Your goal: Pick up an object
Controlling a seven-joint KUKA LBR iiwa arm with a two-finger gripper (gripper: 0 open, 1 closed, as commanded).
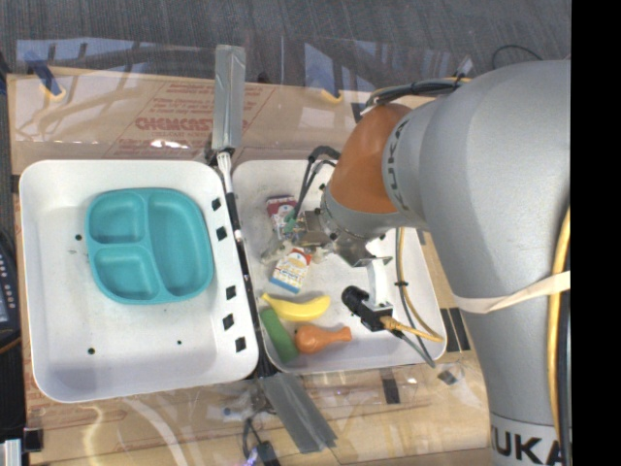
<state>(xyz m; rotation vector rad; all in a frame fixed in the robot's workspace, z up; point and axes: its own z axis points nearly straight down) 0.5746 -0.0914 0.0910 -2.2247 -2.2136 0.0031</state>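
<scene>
White plastic forms the two bins; the left bin point(49, 260) is occupied by a teal divided plate point(150, 244). The gripper point(303, 233) is lowered into the right bin point(254, 187) above a small carton point(288, 273), its state impossible to tell. A banana point(298, 307), green vegetable point(277, 335) and orange gourd point(321, 338) are seen near the front edge.

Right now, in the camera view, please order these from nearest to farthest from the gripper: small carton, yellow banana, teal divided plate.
1. Small carton, right bin, just below the gripper.
2. Yellow banana, lower in the right bin.
3. Teal divided plate, left bin.
</scene>
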